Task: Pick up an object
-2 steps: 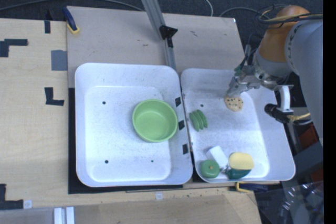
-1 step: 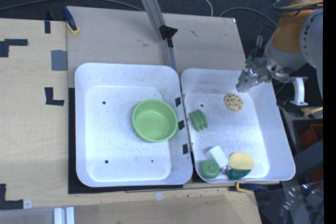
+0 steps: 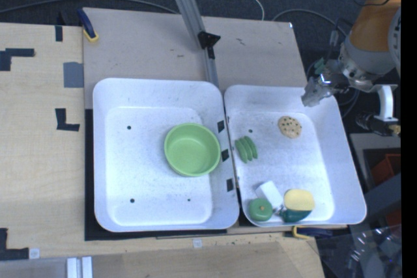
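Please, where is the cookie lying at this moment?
In the camera view the cookie lies in the right bin, in its upper part, to the right of the green ridged piece and just below-left of the claw.

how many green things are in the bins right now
3: a bowl in the left bin, a ridged piece near the right bin's left wall, and a round one at its near edge. Others may hide in that near-edge cluster.

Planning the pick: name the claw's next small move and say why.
Probably shift the claw left and down toward the cookie. The claw sits at the right bin's upper right corner, apart from everything, and the cookie lies nearest, alone on bare floor.
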Robot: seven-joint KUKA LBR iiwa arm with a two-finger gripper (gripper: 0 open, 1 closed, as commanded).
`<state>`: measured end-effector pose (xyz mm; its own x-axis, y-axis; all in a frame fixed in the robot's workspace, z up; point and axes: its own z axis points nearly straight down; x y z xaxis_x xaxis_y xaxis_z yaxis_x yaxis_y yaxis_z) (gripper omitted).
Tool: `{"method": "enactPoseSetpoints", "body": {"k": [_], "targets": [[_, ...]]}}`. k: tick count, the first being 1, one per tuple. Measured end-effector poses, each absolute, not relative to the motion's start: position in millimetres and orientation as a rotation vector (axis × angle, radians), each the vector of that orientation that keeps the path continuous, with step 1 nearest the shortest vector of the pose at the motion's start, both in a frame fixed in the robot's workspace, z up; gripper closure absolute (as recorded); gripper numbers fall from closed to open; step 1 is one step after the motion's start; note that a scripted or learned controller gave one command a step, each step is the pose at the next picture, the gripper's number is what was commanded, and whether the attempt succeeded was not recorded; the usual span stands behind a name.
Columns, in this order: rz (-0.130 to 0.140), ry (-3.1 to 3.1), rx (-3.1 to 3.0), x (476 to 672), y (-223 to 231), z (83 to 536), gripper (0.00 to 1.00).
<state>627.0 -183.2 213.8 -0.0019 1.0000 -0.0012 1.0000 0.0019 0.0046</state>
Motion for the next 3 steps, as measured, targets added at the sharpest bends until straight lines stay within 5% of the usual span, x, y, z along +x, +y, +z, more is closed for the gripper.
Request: {"method": "enactPoseSetpoints", "body": {"k": [1, 3], "targets": [[0.004, 2.219, 2.215, 635.3, -189, 272, 1.0], [0.001, 2.231, 2.214, 647.6, -70, 265, 1.0]]}}
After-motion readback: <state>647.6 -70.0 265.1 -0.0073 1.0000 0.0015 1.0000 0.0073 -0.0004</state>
